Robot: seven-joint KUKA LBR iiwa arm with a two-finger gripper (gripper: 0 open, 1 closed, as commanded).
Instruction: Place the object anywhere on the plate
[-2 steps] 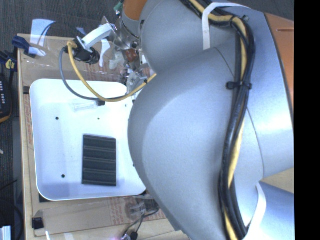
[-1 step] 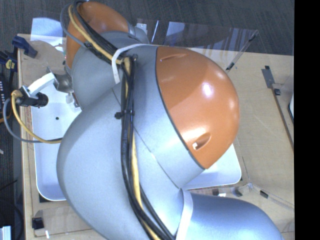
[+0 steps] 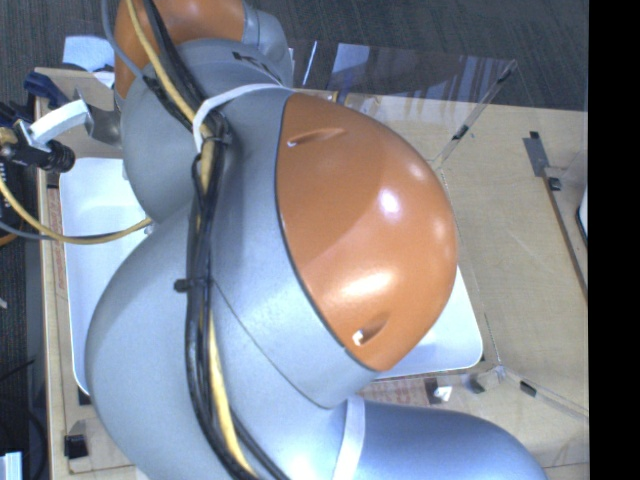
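Arm (image 3: 300, 298), KUKA, grey casing with a large orange cover (image 3: 365, 238): stands very close under the camera and spreads across most of the bench (image 3: 520, 218), covering both bins almost wholly. Black and yellow cables (image 3: 200, 268) run down its grey body.

Bin, white, shallow (image 3: 85, 198): a strip of its floor and wall shows at the bench's left edge, beside the arm. A second white corner (image 3: 465, 343) shows below the orange cover, toward the bench's near right; which bin it belongs to I cannot tell.

Bench surface, pale wood: bare at the right side, with thin clear panels or rods (image 3: 470, 118) standing at its far edge.

Gripper: hidden by the arm's own bulk. Whether it is spread, closed, or carrying anything cannot be told.

Object and plate: neither can be located from where I stand; both, if in the bins, lie beneath the arm.

Progress, as a judgement: undetermined. No sign confirms a placement on the plate, nor a pickup. Safest reading is that the task stands unverified, with the grasp, the carry and the release all to be counted as possibly outstanding.
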